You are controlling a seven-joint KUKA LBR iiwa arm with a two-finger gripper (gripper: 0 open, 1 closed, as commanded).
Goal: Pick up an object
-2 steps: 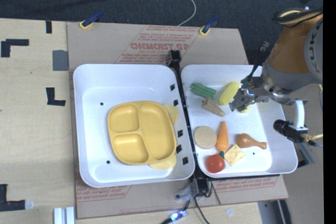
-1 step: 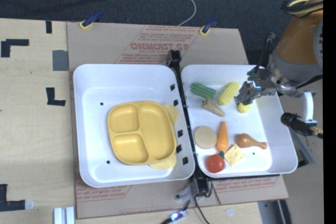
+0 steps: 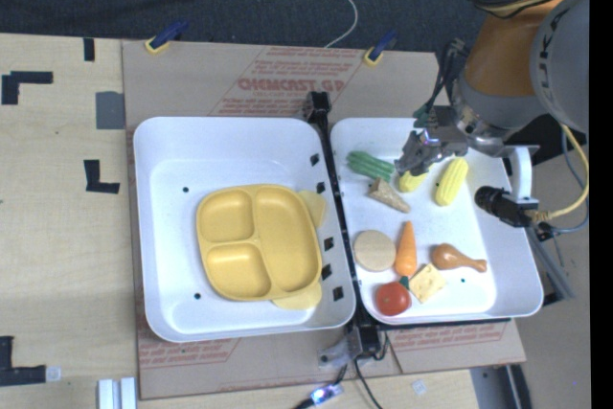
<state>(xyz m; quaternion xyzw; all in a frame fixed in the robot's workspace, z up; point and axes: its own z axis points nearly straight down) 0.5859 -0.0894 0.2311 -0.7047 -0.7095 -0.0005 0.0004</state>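
- Cardboard sheeting covers the bench (image 3: 57,235), with dark carpet beyond its far edge; two white bins sit side by side, a yellow divided plate (image 3: 257,239) in the left bin (image 3: 158,206).
- Toward the right bin's (image 3: 508,287) far edge, the gripper (image 3: 416,160) is seen low over a small yellow piece (image 3: 412,180), beside the corn cob (image 3: 450,181); its spread cannot be told.
- A centred, vertical descent is advised, so the neighbouring green pod (image 3: 369,165) is not nudged.

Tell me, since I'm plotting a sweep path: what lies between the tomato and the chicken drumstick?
In the camera view, a yellow cheese wedge lies between the tomato and the chicken drumstick, close beside the tomato.
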